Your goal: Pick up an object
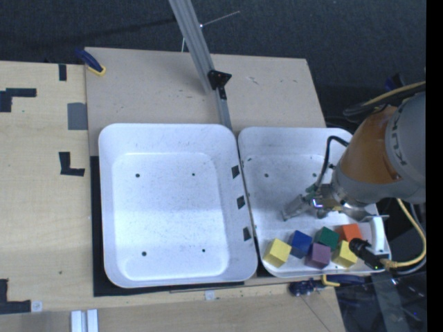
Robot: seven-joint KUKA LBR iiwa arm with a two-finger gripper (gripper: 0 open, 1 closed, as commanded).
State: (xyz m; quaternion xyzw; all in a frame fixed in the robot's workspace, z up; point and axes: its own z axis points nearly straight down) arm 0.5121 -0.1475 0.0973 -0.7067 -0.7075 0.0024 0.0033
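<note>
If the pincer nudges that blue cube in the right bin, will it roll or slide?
The blue cube has flat faces, so it would probably slide, not roll. It looks rigid. With a yellow block and purple block crowding it, a push would likely shove them too.

arm [387, 154]: its far part is cut off at the picture's right side.
gripper [296, 209]: too small and blurry to tell much about its tips.
right bin [284, 151]: the arm hides the corner behind the gripper.
orange block [351, 231]: partly hidden, just behind the gripper.
</note>
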